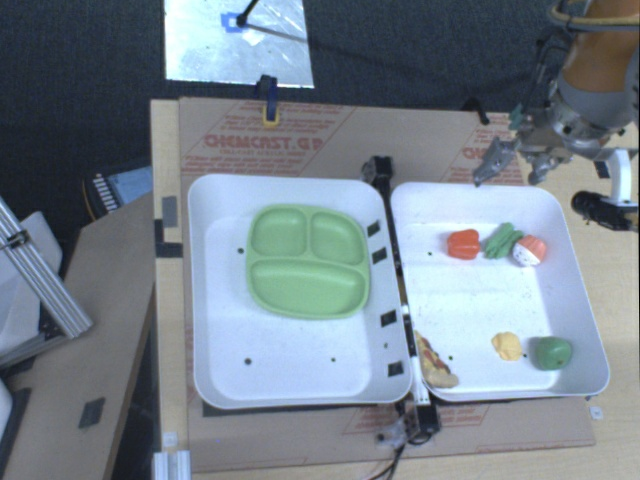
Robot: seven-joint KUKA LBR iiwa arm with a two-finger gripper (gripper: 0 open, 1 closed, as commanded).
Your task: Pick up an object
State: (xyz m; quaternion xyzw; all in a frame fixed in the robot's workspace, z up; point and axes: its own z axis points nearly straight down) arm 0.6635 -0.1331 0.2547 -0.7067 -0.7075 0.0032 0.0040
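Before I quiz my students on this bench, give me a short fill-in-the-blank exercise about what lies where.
1. The green plate lies in the ____ bin.
2. The plate has ____ compartments.
3. The gripper hangs above the far edge of the ____ bin, with nothing between its fingers.
4. The orange toy lies beside a ____ one.

Missing words: left; three; right; green

Bright, even light; glare whitens both bins (pixel 215 268); picture slightly soft.
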